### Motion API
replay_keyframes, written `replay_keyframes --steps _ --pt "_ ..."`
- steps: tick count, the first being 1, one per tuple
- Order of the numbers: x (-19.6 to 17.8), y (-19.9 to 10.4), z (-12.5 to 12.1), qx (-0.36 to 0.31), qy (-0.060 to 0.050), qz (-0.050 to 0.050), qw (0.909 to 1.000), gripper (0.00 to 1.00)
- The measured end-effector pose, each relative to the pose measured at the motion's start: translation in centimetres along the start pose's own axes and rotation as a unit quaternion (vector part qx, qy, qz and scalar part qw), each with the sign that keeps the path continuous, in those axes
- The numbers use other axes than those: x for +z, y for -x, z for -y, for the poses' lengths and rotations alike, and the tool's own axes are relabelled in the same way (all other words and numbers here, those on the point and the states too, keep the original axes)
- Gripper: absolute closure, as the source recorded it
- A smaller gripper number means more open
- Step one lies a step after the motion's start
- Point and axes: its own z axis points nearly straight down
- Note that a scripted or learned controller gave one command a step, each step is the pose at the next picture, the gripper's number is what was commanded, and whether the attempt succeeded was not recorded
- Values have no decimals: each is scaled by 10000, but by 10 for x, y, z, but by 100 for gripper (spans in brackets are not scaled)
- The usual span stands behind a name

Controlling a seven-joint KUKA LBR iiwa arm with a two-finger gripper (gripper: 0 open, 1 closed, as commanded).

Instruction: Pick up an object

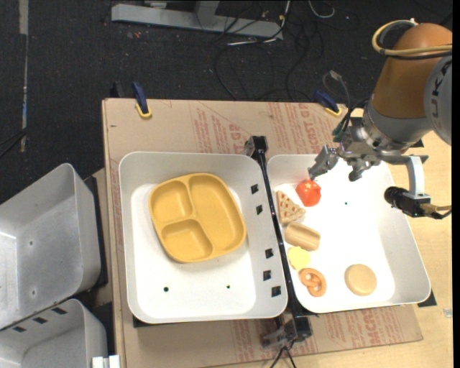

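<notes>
A flat tan cardboard-covered surface (215, 122) printed with faint red lettering carries two shallow white plastic bins side by side, and blue clamps grip its far edge. The left white bin (144, 298) holds a yellow plastic divided plate (195, 216) with three compartments, lying flat toward the bin's far half. The right white bin (392, 244) holds the small food toys. A red tomato-shaped toy (309, 192) lies near its far left corner, just beside a tan waffle-patterned wedge (289, 207). Nearer the camera along the same left side come a beige bread-roll-shaped toy (302, 234), a flat yellow slice (299, 257) touching it, and an orange pretzel-shaped ring (313, 281). A round tan bun-like disc (360, 279) sits apart from these, toward the bin's near middle.

The grey arm with its orange band (411, 68) reaches in from the right, and the two-finger metal claw (338, 167) hangs over the far part of the right bin, its fingers spread apart with nothing between them; one fingertip is just beside and above the tomato toy.

Around the surface the floor is dark carpet (65, 65), with cables and a grey metal bar (190, 20) at the far side. Two more white tubs (39, 237) stand off to the left, tilted.
</notes>
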Motion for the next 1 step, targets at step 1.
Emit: replay_keyframes --steps 1 --pt "63 -3 7 15 -34 -3 10000 0"
